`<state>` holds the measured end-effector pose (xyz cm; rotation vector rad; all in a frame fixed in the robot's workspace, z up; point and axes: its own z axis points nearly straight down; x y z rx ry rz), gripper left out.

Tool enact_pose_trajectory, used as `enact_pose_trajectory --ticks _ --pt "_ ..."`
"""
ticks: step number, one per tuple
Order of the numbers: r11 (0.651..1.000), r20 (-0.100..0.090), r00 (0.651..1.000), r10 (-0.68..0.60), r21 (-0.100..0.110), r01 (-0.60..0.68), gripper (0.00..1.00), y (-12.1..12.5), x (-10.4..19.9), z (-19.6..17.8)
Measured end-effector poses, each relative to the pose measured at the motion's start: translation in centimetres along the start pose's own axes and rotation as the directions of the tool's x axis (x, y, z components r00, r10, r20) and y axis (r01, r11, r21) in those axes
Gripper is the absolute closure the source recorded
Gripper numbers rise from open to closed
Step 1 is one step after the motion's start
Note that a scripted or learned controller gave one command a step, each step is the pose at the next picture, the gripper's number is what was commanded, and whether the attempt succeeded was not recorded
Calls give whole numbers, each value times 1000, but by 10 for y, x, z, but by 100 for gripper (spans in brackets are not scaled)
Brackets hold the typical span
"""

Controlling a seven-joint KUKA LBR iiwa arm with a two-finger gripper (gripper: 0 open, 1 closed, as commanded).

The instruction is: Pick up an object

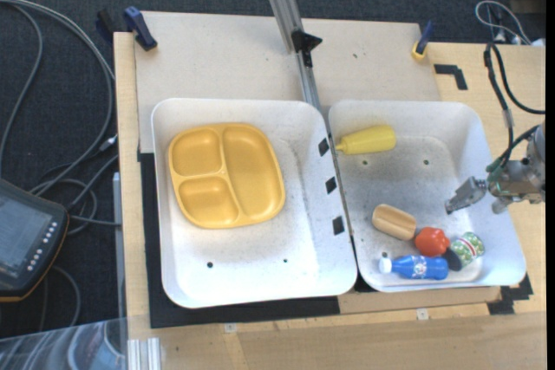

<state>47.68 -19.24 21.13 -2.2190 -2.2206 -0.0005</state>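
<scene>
The fingers (468, 195) hover over the right bin's (434, 121) right side; I cannot tell their spread. Below them lie a tan roll (395, 222), red ball (431, 241) and blue bottle (414, 267). The left bin (173, 273) holds a yellow plate (226, 175).

Pale wooden bench (217, 56) with two white bins, left bin (260, 273) beside right bin (486, 152)

We see even, bright overhead light; the white bins (173, 186) glare slightly, shadows stay soft and short, and the whole frame looks mildly grainy.
</scene>
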Motion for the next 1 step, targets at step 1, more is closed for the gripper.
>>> enact_pose_trajectory --ticks 1 --pt "1000 0 1000 0 -1 0 0 0 0 0"
